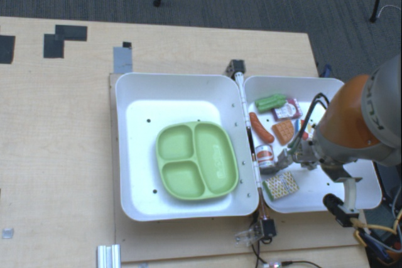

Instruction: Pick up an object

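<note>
The right bin (361, 194) holds several small items: a green pickle-like piece (271, 102), a purple and white packet (287, 111), a red sausage (260, 127), an orange waffle square (284, 130), a small red and white can (264, 152) and a patterned yellowish block (281, 185). My gripper (274, 163) reaches in from the right and is low over the bin's left side, right beside the can and just above the patterned block. The wrist hides part of the bin's middle.
The left bin (135, 135) holds a green three-compartment plate (198, 160). A ridge (246, 135) divides the two bins. The grey arm with its orange band (348, 122) covers the right bin's right half. Cables lie at the bench's front right.
</note>
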`<move>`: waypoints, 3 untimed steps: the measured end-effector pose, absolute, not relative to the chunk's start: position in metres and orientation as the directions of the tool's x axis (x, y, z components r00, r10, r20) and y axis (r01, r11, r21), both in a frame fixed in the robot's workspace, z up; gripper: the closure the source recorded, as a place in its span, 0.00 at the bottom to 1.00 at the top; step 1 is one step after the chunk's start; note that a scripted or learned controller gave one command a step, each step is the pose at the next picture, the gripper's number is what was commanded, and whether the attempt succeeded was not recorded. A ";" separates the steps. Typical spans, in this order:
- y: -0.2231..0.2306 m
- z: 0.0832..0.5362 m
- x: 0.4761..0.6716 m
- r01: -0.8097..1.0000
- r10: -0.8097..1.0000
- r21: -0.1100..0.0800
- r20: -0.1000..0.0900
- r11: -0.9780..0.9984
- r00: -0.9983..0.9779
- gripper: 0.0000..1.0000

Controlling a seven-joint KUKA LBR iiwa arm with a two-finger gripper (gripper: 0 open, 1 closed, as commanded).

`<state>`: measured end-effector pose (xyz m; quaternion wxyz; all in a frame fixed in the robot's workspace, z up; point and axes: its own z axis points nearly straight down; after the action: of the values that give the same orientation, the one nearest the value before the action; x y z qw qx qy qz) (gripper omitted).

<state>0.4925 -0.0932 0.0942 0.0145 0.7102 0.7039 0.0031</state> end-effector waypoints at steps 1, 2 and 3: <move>-0.094 0.094 0.493 1.000 1.000 0.025 -0.014 -0.007 0.008 0.00; -0.090 0.101 0.493 1.000 1.000 0.022 -0.008 0.000 0.000 1.00; -0.094 0.102 0.493 1.000 1.000 0.024 -0.015 -0.005 0.005 0.00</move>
<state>0.4926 -0.0943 0.1017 0.0141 0.7087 0.7053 0.0032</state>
